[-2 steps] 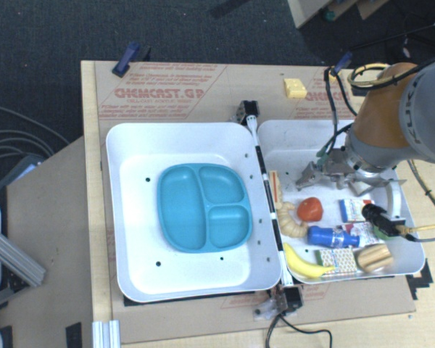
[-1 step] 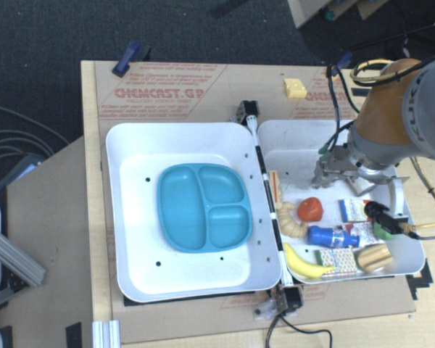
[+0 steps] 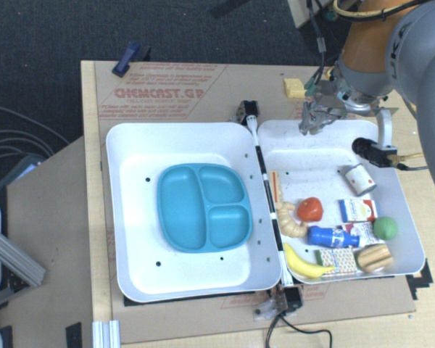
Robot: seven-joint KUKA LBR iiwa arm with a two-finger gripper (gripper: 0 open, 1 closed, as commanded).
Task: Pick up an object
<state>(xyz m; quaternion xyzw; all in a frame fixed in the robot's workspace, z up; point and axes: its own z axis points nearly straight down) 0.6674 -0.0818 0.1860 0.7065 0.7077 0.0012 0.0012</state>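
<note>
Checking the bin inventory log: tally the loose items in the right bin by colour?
Red: 1, round red tomato
Green: 1, small green ball
Yellow: 1, yellow banana
Blue: 1, blue bottle lying flat
Tan: 2, beige peanut-shaped piece, brown bread roll
White: 1, white cylinder
Red-and-white: 1, printed carton
Total: 8

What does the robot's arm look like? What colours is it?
The arm is fat, round and smooth grey, with a shiny orange band above its wrist. Thin black and yellowish cables loop around the top. At the end sits a small grey metal gripper with a little green on it.
</note>
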